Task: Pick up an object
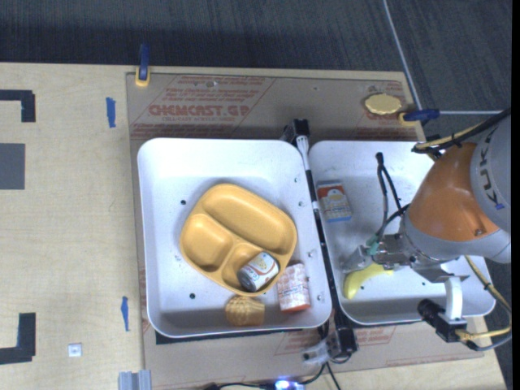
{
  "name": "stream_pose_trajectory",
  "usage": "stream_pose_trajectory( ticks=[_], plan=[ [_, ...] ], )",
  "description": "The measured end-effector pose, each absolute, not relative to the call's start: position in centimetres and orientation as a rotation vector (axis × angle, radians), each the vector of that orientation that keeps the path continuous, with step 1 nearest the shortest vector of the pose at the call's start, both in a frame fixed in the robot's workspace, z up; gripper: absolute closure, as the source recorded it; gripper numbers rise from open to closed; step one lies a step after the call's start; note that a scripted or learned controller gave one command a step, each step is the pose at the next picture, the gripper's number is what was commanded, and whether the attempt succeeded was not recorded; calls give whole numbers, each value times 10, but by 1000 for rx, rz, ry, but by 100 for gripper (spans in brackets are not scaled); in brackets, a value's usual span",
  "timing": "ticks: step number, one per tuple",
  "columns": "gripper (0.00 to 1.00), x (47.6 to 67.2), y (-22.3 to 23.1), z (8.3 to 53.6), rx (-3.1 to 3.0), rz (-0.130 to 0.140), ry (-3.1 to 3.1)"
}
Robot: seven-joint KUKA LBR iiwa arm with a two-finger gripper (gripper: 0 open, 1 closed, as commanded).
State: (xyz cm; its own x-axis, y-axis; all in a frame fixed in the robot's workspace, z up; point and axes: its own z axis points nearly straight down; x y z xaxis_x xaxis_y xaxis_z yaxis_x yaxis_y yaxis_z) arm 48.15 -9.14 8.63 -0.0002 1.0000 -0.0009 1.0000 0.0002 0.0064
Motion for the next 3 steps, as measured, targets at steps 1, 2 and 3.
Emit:
stream_pose_trajectory(
  ticks=[1,2,3],
  plan=[
    [100,483,-92,97,2215,11,2212],
    [0,483,-92,97,2216,10,2213],
    [0,480,-93,86,2221,4,2221]
  ],
)
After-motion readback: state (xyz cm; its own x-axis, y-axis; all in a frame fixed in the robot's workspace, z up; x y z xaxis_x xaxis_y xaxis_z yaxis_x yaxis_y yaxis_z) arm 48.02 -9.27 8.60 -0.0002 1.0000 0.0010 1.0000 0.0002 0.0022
